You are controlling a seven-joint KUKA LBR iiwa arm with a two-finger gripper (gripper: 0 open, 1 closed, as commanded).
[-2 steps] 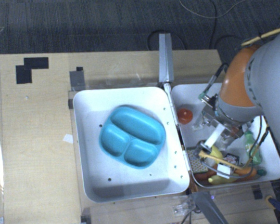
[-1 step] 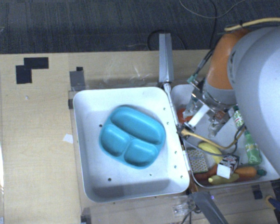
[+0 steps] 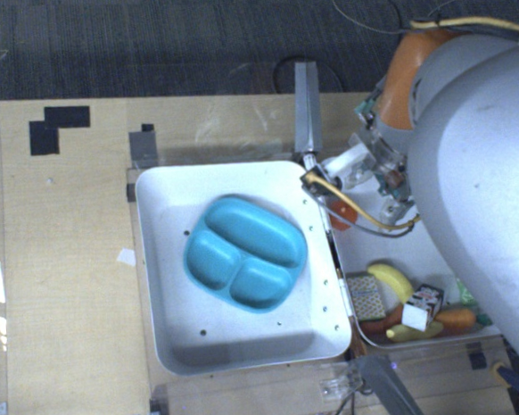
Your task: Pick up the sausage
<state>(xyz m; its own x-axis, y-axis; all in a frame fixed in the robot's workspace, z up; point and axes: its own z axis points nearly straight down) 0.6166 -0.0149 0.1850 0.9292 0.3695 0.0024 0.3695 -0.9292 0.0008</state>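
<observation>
Now: the grey arm (image 3: 482, 193) comes in from the right and covers most of the right bin (image 3: 418, 342); its orange band (image 3: 403, 74) shows near the top of the view

Gripper (image 3: 318, 184) is over the divide between the two bins, at the far right corner of the left bin (image 3: 156, 255). Its dark tip points left, toward that corner. Whether it is open or closed I cannot tell from this angle; the tip reads as one dark shape. A small orange-red rounded thing (image 3: 340, 211) sits just below the tip, at the right bin's left edge. Cannot tell what it is, nor whether it is gripped. A yellow cable (image 3: 382, 226) loops under the wrist

Left bin: a blue divided plate (image 3: 245, 252) lies about in the middle, tilted, with three compartments and nothing in them

Right bin, near end, the uncovered part:
- banana (image 3: 390, 279), yellow, lying at a slant
- checkered grid piece (image 3: 365, 297) just left of the banana, against the bin's left wall
- sausage (image 3: 392, 315), a dark red-brown piece, lying below the banana and beside the grid piece, well apart from the gripper
- yellow piece (image 3: 411, 331) touching the sausage on its near side
- white and black block (image 3: 422, 308) on top of this cluster
- carrot (image 3: 458, 319), orange, to the right, partly under the arm

Pale wooden bench (image 3: 68, 280) carries black square markers (image 3: 56, 127) at far left; a metal post (image 3: 305, 109) stands at the far end between the bins
</observation>
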